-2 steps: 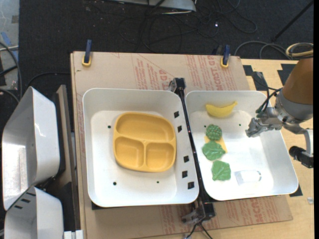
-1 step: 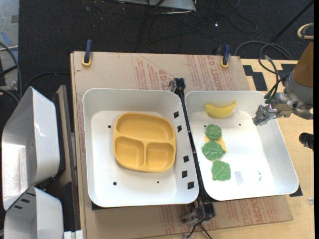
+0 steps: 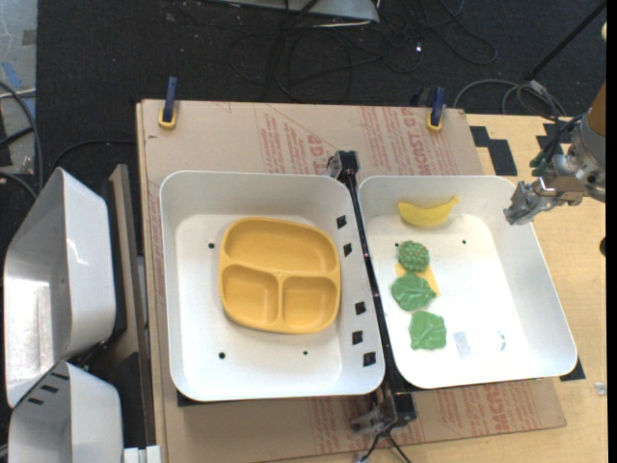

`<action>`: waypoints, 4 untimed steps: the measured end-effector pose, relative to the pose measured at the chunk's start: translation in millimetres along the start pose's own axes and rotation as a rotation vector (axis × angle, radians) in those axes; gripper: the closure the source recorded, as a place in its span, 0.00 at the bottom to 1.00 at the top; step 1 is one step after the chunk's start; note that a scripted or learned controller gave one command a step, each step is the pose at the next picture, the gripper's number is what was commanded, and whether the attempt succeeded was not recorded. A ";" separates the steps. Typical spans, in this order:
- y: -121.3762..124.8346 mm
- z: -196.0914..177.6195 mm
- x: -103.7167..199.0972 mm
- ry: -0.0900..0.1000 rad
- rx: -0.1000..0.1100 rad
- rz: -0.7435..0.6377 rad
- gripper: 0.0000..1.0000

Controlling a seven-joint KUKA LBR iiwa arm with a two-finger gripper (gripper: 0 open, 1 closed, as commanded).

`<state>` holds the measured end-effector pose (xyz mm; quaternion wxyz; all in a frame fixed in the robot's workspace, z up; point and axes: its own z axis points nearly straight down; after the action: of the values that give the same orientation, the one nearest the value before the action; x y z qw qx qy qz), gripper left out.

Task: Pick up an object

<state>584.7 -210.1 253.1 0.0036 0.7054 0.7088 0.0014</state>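
Surface point(image 3: 251, 143): brown cardboard sheet w/ red printed lettering, clamped at the far edge by two blue clips point(image 3: 170, 101). Dark floor beyond, w/ loose black cables point(image 3: 318, 46) and a grey metal bar at top. White containers point(image 3: 53, 268) are seen at far left, off the surface.

Two white bins are set side by side, touching along a black centre divider. Left bin point(image 3: 188, 210): one yellow compartment tray point(image 3: 281, 274), three sections, roughly centred. Right bin point(image 3: 521, 287): yellow banana point(image 3: 427, 211) near the far wall, long axis approx left-right, ends curled up toward the far edge. Below it, three green leafy pieces are lined up front-to-back along the bin's left part: a round bumpy one point(image 3: 414, 255), a mid one point(image 3: 413, 291) lying over a small yellow piece, and a near one point(image 3: 427, 331). A faint clear item point(image 3: 463, 343) is noted near the front; too indistinct to identify.

Gripper point(image 3: 522, 207) is seen at the right bin's far-right rim, arm entering from right, well apart from banana and greens. Nothing is seen btwn its fingers; open/closed state can't be told.
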 end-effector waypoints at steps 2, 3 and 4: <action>-8.6 -38.3 42.9 0.004 0.008 -0.002 1.00; -23.9 -21.6 100.4 0.005 0.010 -0.003 1.00; -26.9 -4.5 151.7 0.005 0.009 -0.003 1.00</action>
<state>557.0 -58.5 257.0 -0.0011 0.7042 0.7100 0.0000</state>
